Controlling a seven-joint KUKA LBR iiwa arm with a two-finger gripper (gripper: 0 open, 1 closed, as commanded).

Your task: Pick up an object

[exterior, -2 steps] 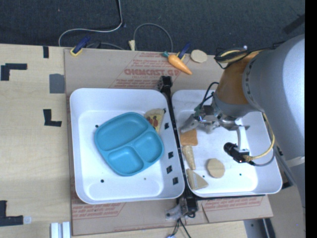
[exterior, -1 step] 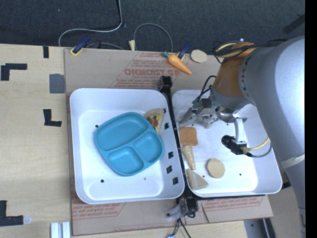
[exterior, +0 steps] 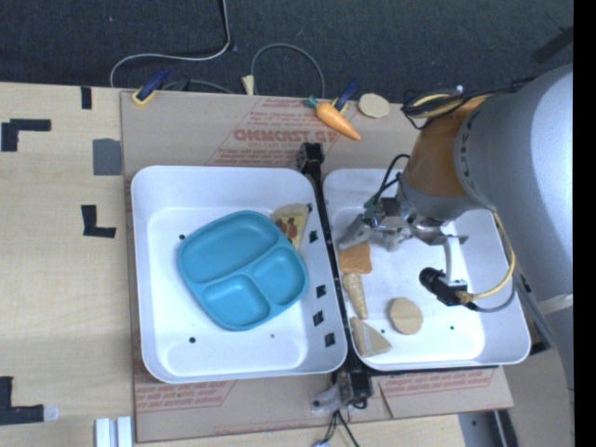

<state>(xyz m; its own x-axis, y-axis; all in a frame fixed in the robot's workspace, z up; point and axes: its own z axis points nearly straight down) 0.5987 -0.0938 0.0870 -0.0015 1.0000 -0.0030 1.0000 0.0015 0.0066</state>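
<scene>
My gripper (exterior: 371, 228) is down in the right bin (exterior: 484, 343), at its left side near the divider. Its tip is right above a tan square piece (exterior: 355, 259), touching or nearly touching its upper edge. Below that piece lie a pale cone-shaped piece (exterior: 357, 293), a round beige cookie (exterior: 405, 316) and a pale wedge (exterior: 372, 340). In the left bin (exterior: 158, 203) a blue divided plate (exterior: 244, 268) lies flat, with a yellowish slice (exterior: 292, 220) at its upper right corner.
The grey arm with its orange band (exterior: 438, 161) covers the right bin's upper right. A black cable connector (exterior: 441, 284) hangs over the bin's middle. Behind the bins, on the cardboard, lie a toy carrot (exterior: 335, 119) and a beige disc (exterior: 373, 106).
</scene>
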